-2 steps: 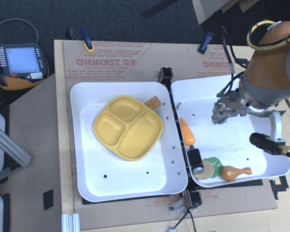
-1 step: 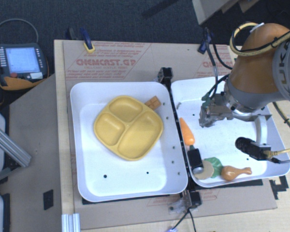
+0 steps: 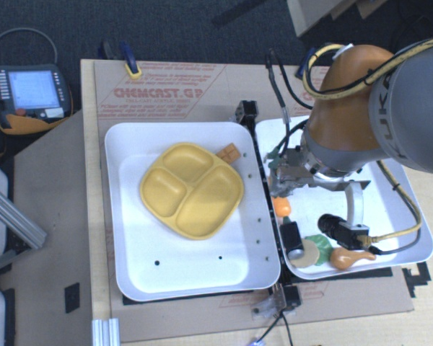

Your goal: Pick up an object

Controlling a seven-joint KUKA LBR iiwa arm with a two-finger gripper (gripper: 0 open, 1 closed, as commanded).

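Orange ball (image 3: 281, 207) under my claw (image 3: 285, 182), centre-right of frame; claw state: cannot tell. I'd descend straight, avoiding bin wall (image 3: 263, 193).

a handheld screen pendant (image 3: 30, 96) lies left of the bench; a blue-yellow clamp (image 3: 130, 62) grips its far edge.

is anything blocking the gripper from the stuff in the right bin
Nothing visible stands between them. The gripper hangs low over the right bin at its left wall, directly above the small orange ball. The black object, green piece and orange gourd-shaped toy lie uncovered nearby.
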